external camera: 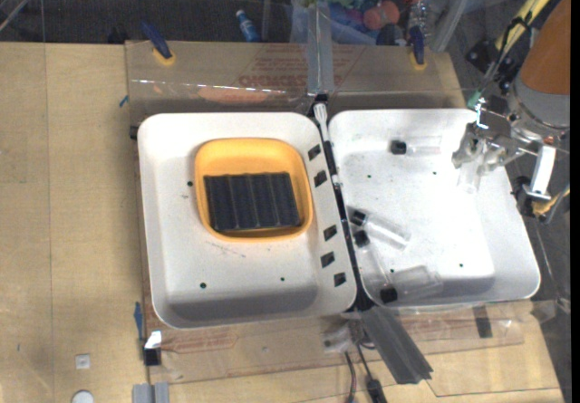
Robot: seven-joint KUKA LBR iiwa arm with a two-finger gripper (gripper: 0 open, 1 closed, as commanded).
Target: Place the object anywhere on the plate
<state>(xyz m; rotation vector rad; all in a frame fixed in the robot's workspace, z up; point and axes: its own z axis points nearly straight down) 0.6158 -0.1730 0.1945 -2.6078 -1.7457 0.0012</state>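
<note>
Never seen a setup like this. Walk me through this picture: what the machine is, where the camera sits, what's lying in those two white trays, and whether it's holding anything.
One camera looks down at a slant from above a wooden bench. On the bench sit two shallow white bins, side by side. The left bin holds an orange plate with a dark ribbed block lying on it. The right bin holds several small clear plastic pieces with dark ends: one near the top, one toward the middle and one at the bottom. The machine is a robot arm reaching in from the right edge of the picture. Its claw hangs over the right bin's upper right corner. The picture is too blurred there to tell whether anything sits in the claw.
</note>
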